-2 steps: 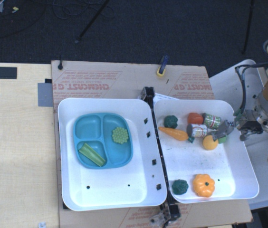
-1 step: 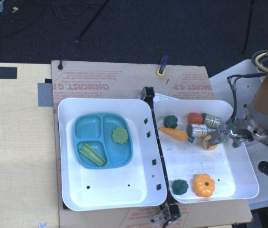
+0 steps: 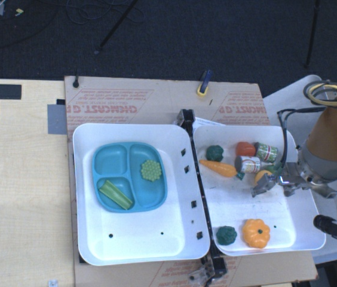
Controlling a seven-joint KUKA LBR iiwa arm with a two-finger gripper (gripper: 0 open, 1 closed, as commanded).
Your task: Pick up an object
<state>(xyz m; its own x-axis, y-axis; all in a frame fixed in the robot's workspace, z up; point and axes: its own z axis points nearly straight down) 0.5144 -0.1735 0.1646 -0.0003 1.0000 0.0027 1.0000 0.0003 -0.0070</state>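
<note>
Tool: the tool (image 3: 263, 186) sits low in the right bin, at the end of the grey arm (image 3: 327, 145) that comes in from the right edge; its dark fingers point left and slightly down toward the bin floor.
Tool state: cannot tell whether it is spread or pressed together; the tips are small and dark against the clutter.
Tool contact: it lies just beside a small yellow piece (image 3: 262, 175) and a silver can (image 3: 249, 164); whether it touches either is unclear, and nothing is visibly held between the fingers.
Carrot: the orange carrot (image 3: 218, 168) lies flat in the right bin's upper middle, long axis running left to right with the right end a little lower, just left of the silver can.
Right bin: the right bin (image 3: 303, 229) also holds a dark green broccoli piece (image 3: 214, 153) above the carrot, a red piece (image 3: 245, 149) beside a green-labelled can (image 3: 267, 152) lying on its side, a second green broccoli piece (image 3: 226, 235) near the front edge, and an orange pumpkin (image 3: 256, 232) just right of it.
Left bin: the left bin (image 3: 97, 235) holds a blue divided plate (image 3: 110, 157).
Plate contents: a round green piece (image 3: 151, 170) in the right compartment and a long green pod (image 3: 115, 194) lying diagonally in the lower-left compartment.
Table: both bins rest on a cardboard sheet (image 3: 126, 103) on the table (image 3: 19, 208).
</note>
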